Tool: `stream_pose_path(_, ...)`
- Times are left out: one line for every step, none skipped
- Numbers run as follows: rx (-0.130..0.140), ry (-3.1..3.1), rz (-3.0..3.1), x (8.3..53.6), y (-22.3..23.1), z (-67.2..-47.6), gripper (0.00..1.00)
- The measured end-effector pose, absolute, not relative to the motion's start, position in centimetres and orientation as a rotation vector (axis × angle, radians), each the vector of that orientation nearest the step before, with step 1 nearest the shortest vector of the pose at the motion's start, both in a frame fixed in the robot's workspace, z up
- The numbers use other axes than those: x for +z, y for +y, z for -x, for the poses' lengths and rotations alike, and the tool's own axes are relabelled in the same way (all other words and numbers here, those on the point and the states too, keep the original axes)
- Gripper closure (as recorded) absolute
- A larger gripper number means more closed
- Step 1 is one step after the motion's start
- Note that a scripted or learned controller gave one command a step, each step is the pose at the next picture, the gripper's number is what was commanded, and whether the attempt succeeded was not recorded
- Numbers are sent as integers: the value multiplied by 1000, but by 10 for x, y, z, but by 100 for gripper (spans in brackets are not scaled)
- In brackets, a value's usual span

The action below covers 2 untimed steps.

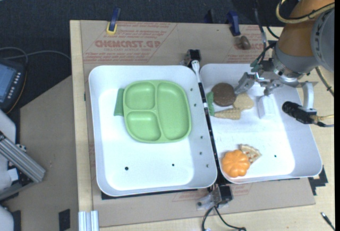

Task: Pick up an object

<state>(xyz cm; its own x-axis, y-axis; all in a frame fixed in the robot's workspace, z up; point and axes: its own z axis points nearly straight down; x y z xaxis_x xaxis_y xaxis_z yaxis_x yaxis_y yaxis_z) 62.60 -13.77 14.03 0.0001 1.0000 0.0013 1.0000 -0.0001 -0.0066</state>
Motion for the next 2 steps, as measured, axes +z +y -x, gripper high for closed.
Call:
stream_pose_path(-6,-2222,2221,93,-136,-628,0)
stream_pose_path(-15,-2227,2225,107,-136,-631,100)
